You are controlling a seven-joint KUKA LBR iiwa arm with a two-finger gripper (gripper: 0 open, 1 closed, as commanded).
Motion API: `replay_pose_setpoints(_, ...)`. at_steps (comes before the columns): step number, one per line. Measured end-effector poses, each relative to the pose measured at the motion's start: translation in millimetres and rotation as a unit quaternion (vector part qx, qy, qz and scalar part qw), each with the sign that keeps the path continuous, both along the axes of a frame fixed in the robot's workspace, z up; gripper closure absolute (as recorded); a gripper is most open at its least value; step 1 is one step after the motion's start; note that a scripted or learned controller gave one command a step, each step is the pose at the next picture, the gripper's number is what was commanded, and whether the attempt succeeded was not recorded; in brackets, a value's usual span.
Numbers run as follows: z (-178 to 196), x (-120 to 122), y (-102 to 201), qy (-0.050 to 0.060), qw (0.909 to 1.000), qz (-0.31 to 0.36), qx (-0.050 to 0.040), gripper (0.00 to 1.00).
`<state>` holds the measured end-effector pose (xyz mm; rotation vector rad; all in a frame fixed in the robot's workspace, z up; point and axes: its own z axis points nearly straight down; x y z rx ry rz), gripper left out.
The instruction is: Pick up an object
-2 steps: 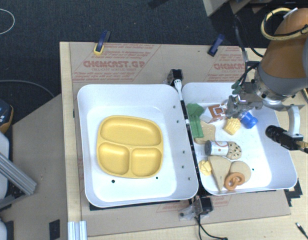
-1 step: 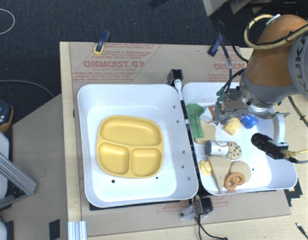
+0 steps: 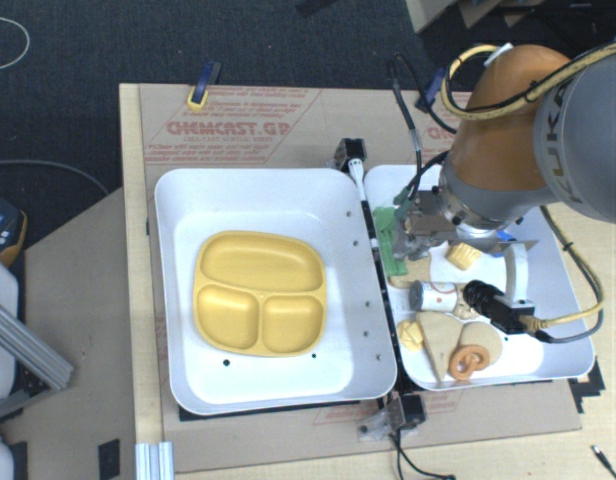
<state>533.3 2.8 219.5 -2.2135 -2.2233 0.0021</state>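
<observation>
The right bin [image 3: 563, 268] holds several small objects. A green item [image 3: 391, 238] lies along its left wall. My gripper [image 3: 416, 240] hangs low over the bin's left part, right beside the green item, with the orange-banded wrist above it. Below the gripper lies a white tube with a red band [image 3: 436, 296]. A small pale yellow piece [image 3: 462, 257] sits to the gripper's right. Near the front are a tan flat slice [image 3: 450, 336], a glazed donut [image 3: 469, 362] on it, and a yellow piece [image 3: 411, 335]. Nothing shows as lifted.
The left bin [image 3: 178, 218] holds a yellow divided plate [image 3: 259, 291]. Both bins rest on a cardboard sheet [image 3: 238, 128]. The arm covers the right bin's back part. A divider wall [image 3: 373, 258] separates the bins.
</observation>
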Motion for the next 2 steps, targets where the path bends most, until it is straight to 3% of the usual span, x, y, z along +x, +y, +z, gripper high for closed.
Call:
replay_pose_setpoints(1, -6.4, -12.1, 54.4, 0.000, 1.0000, 0.001, -0.0002, 1.00)
replay_pose_setpoints(2, 10.5, -18.2, 82.0, -0.003, 1.0000, 0.000, -0.0004, 1.00)
